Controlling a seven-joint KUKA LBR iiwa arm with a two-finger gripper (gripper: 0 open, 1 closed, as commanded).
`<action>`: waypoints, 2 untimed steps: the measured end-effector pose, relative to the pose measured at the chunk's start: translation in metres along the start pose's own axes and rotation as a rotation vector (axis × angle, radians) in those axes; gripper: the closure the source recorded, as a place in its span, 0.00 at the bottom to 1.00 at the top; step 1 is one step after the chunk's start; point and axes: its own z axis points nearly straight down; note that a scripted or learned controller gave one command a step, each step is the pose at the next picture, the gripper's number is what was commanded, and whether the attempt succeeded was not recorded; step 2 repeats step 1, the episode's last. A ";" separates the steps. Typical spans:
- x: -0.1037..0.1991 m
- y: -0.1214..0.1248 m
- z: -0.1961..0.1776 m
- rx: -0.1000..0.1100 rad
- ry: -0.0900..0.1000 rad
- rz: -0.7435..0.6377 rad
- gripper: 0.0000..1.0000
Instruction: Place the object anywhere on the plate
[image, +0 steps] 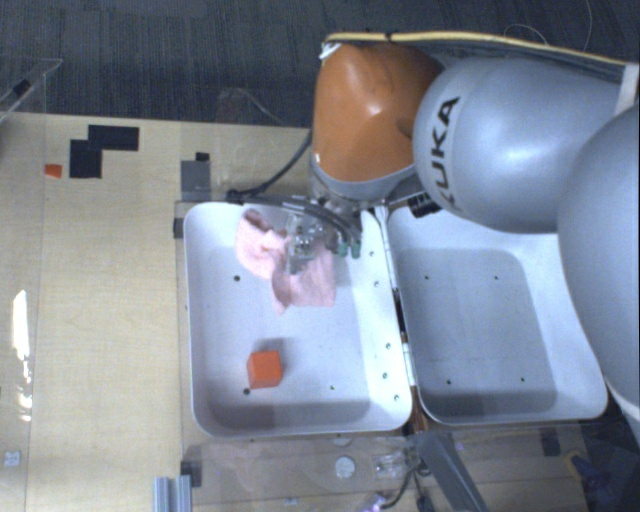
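Arm grey w/ orange band. Both bins white: left bin, right bin. Cloth in left bin pale pink. Block orange. Counter light tan w/ black patches & a small orange mark.

Place: a robotics lab or test cell, not a home or shop.
Arm: a large grey industrial arm with an orange band and part of the maker's lettering on its casing, reaching in from the right.
Bench: a pale wooden bench top with black tape-like marks and a small orange marker near its far left corner.
Bins: two shallow white bins, left bin and right bin, set side by side on metal brackets.
Cabling: a dark cable running along the bench to the arm's wrist.
Floor: dark grey carpet beyond the bench.
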 end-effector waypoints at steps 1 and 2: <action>0.000 0.000 0.000 0.000 0.000 0.000 0.00; 0.000 0.000 0.000 0.000 0.000 0.000 0.00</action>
